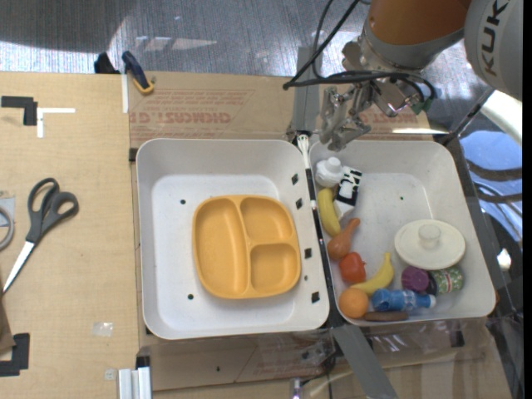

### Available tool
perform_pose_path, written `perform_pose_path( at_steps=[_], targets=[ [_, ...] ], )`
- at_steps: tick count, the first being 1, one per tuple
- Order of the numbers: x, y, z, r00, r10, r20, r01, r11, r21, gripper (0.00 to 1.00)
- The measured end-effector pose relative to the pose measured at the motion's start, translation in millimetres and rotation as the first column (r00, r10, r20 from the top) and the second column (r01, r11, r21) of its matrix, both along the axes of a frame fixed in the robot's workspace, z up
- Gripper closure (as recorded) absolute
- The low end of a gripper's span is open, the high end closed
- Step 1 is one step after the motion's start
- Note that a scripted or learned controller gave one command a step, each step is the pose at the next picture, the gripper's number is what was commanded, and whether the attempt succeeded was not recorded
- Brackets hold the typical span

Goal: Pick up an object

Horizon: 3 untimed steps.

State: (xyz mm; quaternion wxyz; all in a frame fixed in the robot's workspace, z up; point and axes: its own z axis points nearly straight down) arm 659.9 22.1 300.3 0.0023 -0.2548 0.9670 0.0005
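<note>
While the arm (432, 7) is reaching in from the right, we are seeing its grey body and orange band hanging above the far edge of the right bin (461, 189). Beside it, the left bin (154, 223) is holding a yellow divided plate (247, 246). Over the right bin's far left corner the gripper (342, 131) is hovering; we cannot tell how its jaws are standing, and we are seeing nothing between them. Just below it a small white bottle (330, 170) is lying, with a yellow banana (328, 210), a carrot (342, 238), a red pepper (352, 267) and an orange (353, 303) lining the left wall. A white lid (429, 243) is resting near the right wall. Scissors (37, 219) are lying on the bench, well apart.
</note>
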Motion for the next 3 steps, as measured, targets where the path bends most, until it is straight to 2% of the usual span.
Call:
perform_pose_path(
  at_steps=[1, 2, 3],
  targets=[
    [0, 49, -43, 1.0, 0.007, -0.001, -0.007, 1.0, 0.0, 1.0],
    [0, 95, -66, 0.988, -0.157, -0.002, 0.157, 0.988, 0.0, 1.0],
    [0, 198, -79, 0.999, 0.05, 0.001, -0.05, 0.999, 0.001, 1.0]
  ],
)
